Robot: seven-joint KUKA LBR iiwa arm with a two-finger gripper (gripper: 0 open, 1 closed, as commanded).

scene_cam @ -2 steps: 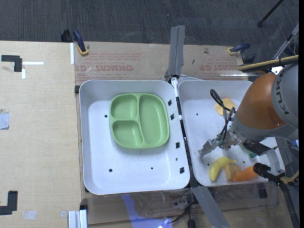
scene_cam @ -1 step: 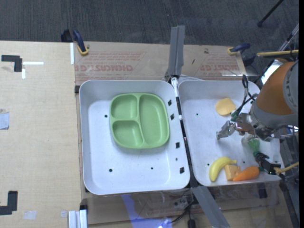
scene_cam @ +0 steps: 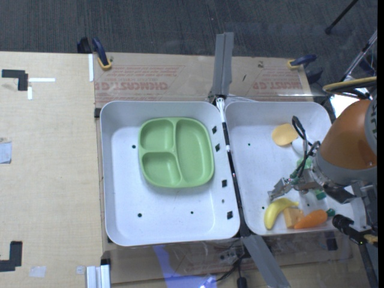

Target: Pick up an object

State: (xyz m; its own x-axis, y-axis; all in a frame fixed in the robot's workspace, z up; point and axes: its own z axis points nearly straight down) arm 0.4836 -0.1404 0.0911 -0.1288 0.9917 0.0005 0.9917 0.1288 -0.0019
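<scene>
The right bin (scene_cam: 255,155) holds a yellow banana (scene_cam: 274,212) near its front edge. A tan wedge-shaped piece (scene_cam: 292,217) and an orange carrot (scene_cam: 312,219) lie just right of the banana. A flat yellow round piece (scene_cam: 284,135) lies toward the back of this bin. My gripper (scene_cam: 281,189) hangs low over the right bin, just above and behind the banana, pointing left. Nothing shows in its grasp. The arm's orange band (scene_cam: 354,138) covers the bin's right side.
The left bin (scene_cam: 120,215) holds a green divided plate (scene_cam: 176,153) in its back half. A raised rim (scene_cam: 228,161) separates the two bins. Black cables (scene_cam: 303,138) trail from the wrist over the right bin.
</scene>
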